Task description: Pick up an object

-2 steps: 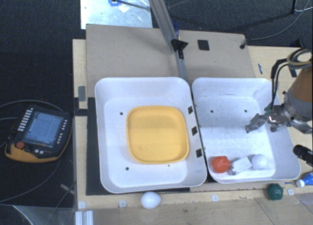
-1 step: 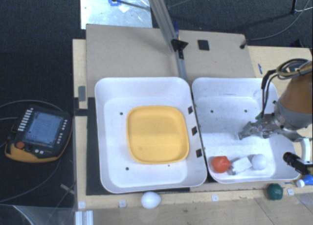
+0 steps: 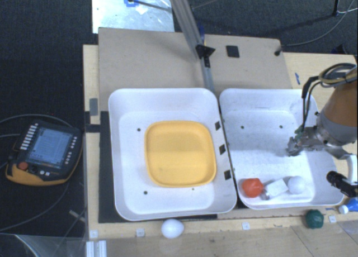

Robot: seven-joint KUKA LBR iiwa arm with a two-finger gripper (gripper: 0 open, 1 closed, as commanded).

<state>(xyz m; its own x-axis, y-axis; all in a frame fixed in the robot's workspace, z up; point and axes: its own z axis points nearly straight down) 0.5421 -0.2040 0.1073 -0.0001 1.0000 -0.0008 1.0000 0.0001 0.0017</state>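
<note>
In the right bin (image 3: 263, 110), along its front wall, lie an orange-red ball (image 3: 251, 187), a small white block (image 3: 275, 188) and a white ball (image 3: 296, 184). A yellow square plate (image 3: 180, 152) sits in the middle of the left bin (image 3: 126, 138). My gripper (image 3: 295, 145) hangs over the right side of the right bin, behind and above the white ball and apart from all three objects. The arm's orange band (image 3: 341, 113) rises behind it.
On the bench in front of the bins lie a white egg shape (image 3: 172, 228) and a dark green ball (image 3: 314, 218). A teach pendant (image 3: 42, 152) rests on the floor at the left. A grey pole (image 3: 187, 21) slants over the back board.
</note>
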